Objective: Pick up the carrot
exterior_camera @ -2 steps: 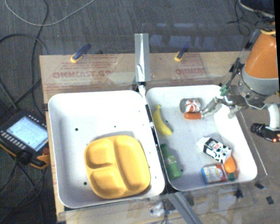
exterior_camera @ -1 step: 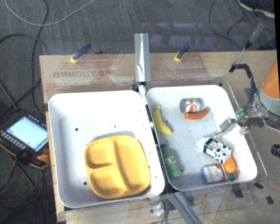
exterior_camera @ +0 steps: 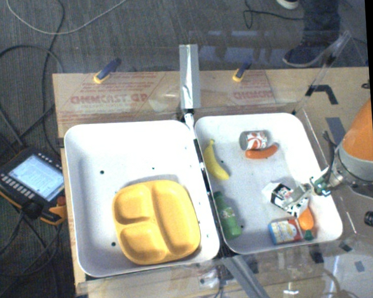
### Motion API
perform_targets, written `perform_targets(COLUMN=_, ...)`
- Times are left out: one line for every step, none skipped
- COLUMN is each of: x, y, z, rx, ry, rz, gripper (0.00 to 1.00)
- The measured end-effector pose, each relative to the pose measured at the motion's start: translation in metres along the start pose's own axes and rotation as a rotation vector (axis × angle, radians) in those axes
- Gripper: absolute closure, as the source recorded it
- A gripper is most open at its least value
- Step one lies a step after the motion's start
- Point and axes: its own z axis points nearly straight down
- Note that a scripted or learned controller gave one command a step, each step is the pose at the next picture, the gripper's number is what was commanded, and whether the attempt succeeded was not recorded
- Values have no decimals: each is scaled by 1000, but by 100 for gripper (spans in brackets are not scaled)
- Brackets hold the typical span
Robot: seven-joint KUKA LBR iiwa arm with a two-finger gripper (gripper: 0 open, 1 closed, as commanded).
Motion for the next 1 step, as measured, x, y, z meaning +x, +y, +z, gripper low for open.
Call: perform_targets(x=4, y=7, z=59, rx=-10, ry=5, rz=-30, gripper=0)
